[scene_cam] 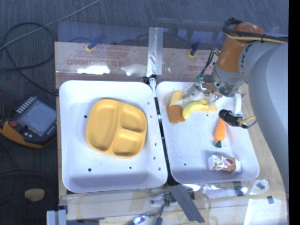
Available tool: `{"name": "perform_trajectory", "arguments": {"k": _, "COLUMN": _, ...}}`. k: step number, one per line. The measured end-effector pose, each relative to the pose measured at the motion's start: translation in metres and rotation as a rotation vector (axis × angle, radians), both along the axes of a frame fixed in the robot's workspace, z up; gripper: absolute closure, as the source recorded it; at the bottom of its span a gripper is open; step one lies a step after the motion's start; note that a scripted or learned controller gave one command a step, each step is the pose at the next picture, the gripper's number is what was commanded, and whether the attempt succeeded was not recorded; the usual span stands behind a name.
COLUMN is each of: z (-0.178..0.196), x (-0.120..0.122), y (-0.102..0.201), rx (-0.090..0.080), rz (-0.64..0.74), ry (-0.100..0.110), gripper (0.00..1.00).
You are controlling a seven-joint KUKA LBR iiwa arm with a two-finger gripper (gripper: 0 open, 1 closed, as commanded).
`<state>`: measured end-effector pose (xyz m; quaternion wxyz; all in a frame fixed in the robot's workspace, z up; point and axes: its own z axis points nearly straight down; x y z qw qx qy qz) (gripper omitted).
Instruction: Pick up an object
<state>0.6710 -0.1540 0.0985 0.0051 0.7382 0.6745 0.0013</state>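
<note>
Two bins on the bench. Far to the gripper's left, the left bin (70, 139) carries a yellow plate (117, 127), smooth moulded plastic with three rounded wells. Closer in, right bin (187, 168): an orange-brown block (175, 114) with soft rounded edges sits just left of the gripper, a pale wedge (176, 97) touching it, and a glossy curved banana (197, 108) lies right under the gripper (202, 92). That looks like the target. The arm is low over the banana's back end, so I'd call this the reach or the start of a grasp. Whether the fingers are spread or pressed together, I cannot tell. Next it must close across the banana's narrow curve and lift straight. Below and to the gripper's right lie a tapered carrot (219, 131) and a small printed carton (224, 163), well apart.
</note>
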Motion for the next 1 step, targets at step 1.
{"name": "perform_trajectory", "arguments": {"k": 1, "z": -0.0096, "x": -0.0375, "y": 0.0103, "rx": 0.001, "rz": 0.053, "ry": 0.002, "gripper": 0.0}}
